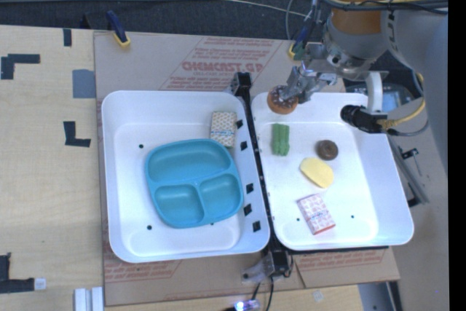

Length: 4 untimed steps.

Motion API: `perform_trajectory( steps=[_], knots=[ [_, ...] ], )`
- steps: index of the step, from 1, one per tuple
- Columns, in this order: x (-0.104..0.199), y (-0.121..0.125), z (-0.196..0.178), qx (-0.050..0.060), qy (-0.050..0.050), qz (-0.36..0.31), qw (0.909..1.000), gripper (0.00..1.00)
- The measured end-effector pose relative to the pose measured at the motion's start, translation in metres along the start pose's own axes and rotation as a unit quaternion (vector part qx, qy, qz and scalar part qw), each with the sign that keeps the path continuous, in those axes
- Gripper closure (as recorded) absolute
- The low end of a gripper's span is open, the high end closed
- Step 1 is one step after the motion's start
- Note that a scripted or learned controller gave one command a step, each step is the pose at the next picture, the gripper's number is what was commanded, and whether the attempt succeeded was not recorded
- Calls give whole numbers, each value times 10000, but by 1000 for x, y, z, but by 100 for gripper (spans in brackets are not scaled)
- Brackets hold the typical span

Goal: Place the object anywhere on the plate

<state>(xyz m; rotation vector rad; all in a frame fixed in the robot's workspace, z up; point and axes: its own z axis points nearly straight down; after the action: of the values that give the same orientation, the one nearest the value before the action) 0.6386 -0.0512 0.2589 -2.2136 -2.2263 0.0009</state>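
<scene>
Above the right bin's (378, 178) far edge, the claw (290, 95) grips a brown round object (281, 103).

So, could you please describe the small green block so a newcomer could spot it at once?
Look in the right-hand white bin, near its upper left corner beside the divider. The upright green block stands there, left of the brown disc and above the yellow wedge; nothing else there is green.
</scene>
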Motion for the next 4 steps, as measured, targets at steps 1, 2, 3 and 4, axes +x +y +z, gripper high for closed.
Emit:
perform_trajectory(
  steps=[1, 2, 3, 4],
  knots=[
    [58, 0, 17, 6, -3, -1, 10000, 100],
    [110, -2, 13, -2, 1, -4, 10000, 100],
    [173, -6, 21, 1, -4, -5, 10000, 100],
    [226, 2, 22, -3, -1, -3, 10000, 100]
  ],
)
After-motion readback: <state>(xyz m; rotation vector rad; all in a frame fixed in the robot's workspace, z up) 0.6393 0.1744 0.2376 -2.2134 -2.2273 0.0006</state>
